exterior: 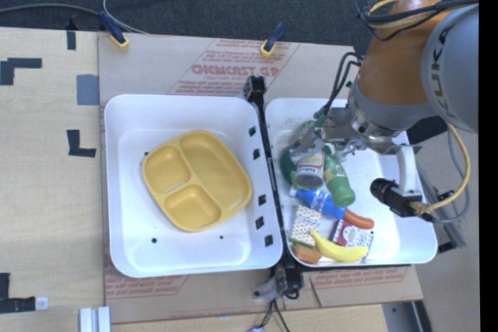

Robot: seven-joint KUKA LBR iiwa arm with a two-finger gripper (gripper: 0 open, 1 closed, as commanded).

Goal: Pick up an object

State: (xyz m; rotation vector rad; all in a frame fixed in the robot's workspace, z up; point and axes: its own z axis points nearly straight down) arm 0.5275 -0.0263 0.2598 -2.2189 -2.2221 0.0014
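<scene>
The right bin (405, 241) holds a heap of small items: a can with a white label (309, 169), a green bottle (338, 188), a blue item (325, 204), a banana (338, 248), a red packet (347, 231) and a patterned packet (302, 225). My gripper (325, 138) hangs over the upper part of this heap, right above the can and the green bottle. The wrist and its mount cover the fingers, and nothing can be seen held between them.
The left bin (124, 167) holds a yellow divided plate (196, 179). A black divider with clips (263, 159) runs between the bins. The arm's grey and orange body (405, 74) covers the right bin's upper right. Cables and yellow clamps (271, 43) lie beyond the bins.
</scene>
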